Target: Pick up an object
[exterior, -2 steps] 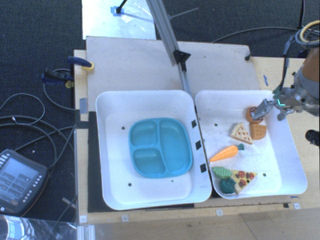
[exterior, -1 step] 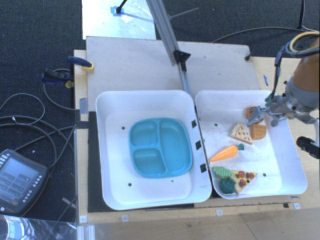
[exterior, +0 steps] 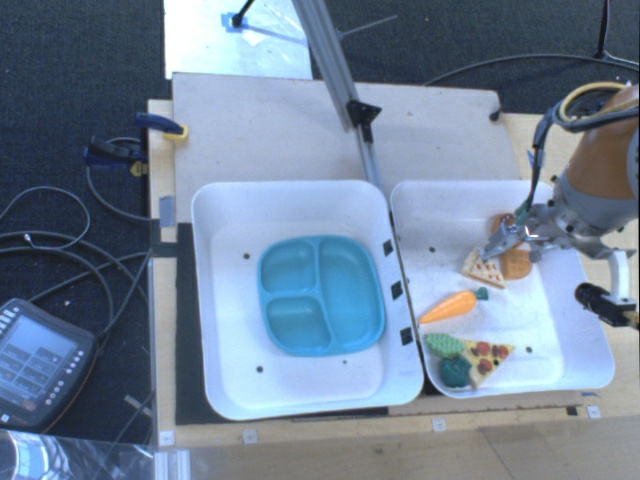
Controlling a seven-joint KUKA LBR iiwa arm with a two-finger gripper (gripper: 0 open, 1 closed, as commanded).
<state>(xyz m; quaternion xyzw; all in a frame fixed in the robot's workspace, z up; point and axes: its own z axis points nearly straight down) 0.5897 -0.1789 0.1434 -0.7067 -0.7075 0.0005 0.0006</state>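
White plastic, both bins: the left bin [exterior: 215, 268] carries a blue divided plate [exterior: 322, 295] lying flat near its middle; the right bin [exterior: 580, 353] carries the loose toy food. Landmark for places: the toy carrot [exterior: 449, 306], lying tilted just right of the wall between the bins. Up and right of the carrot, a waffle-patterned sandwich wedge [exterior: 481, 268] touches a round brown biscuit-like piece [exterior: 516, 264]. Below the carrot, a pizza slice [exterior: 484, 354] lies flat, with a green leafy piece [exterior: 445, 345] at its left and a dark green lump [exterior: 456, 371] at its lower left, all three close together near the front wall. Arm [exterior: 600, 168] enters from the right; the hand [exterior: 507, 236] sits up and right of the carrot, directly over the wedge and biscuit. Fingers too blurred and small to resolve: cannot tell whether released or clenched, or whether anything sits between them. Tabletop [exterior: 270, 128] behind the bins is pale board.
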